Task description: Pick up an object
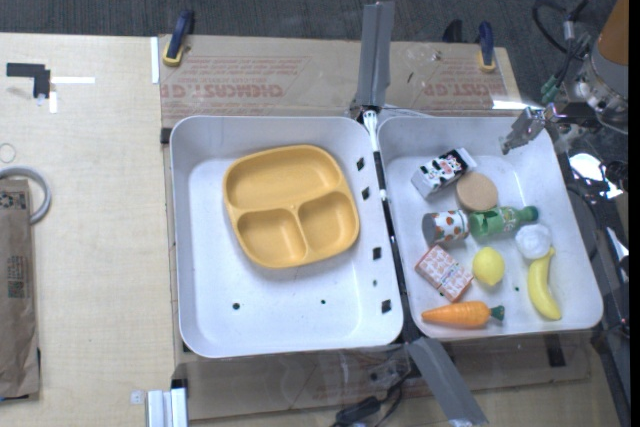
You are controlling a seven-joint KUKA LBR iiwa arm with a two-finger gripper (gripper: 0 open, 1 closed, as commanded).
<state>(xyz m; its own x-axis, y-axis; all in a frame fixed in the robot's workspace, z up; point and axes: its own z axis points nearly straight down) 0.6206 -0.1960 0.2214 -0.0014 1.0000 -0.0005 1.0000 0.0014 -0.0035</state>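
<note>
The right bin (pixel 575 215) holds several small items: a black-and-white carton (pixel 443 172), a round brown piece (pixel 478 192), a green bottle (pixel 503 219), a small can (pixel 445 227), a lemon (pixel 488 266), a banana (pixel 542 285), a pink box (pixel 443 272) and a carrot (pixel 460 315). My gripper (pixel 523 128) hangs over the bin's far right corner, above and to the right of the carton, and touches none of the items. The arm's orange band (pixel 615 35) is at the upper right.
The left bin (pixel 200 245) holds a yellow divided plate (pixel 291 205). A white crumpled item (pixel 533 240) lies beside the bottle. Cables and arm parts crowd the right edge. Clamps hold cardboard behind the bins.
</note>
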